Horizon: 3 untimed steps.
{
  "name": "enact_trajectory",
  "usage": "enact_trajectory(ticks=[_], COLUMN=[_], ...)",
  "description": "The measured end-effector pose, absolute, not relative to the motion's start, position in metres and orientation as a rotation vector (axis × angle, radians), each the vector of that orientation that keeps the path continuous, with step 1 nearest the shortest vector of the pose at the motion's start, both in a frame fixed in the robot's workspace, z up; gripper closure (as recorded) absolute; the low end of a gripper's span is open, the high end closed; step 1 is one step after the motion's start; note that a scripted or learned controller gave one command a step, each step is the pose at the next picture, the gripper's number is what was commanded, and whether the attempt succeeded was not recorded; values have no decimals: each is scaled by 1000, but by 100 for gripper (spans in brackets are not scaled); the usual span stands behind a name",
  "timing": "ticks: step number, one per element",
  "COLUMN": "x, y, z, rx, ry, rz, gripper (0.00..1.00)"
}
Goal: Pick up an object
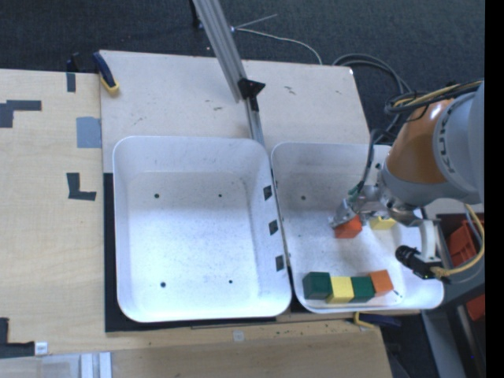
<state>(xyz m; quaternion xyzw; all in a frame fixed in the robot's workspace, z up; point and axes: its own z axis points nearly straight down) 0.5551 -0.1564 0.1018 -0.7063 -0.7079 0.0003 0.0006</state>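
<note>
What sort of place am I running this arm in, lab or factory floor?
Most likely a robotics lab test bench: two shallow white bins on a taped plywood bench, small coloured blocks as practice objects, and loose cables over dark carpet.

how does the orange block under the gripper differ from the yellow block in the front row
The small orange block lies alone mid-bin, right at the gripper; the yellow cube sits in a row of blocks by the right white bin's front wall. Colours differ: orange against yellow. Both are small blocks in the same bin.
</note>
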Motion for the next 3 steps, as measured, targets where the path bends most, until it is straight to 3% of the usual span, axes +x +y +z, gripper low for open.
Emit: enact_trajectory(ticks=[1,2,3], x=[552,508,518], y=[-60,3,69], z=[196,201,191], rx=[-2212,-2209,-2208], ry=[-2234,-2226,-2228], rz=[-9,3,2], gripper=[100,100,100])
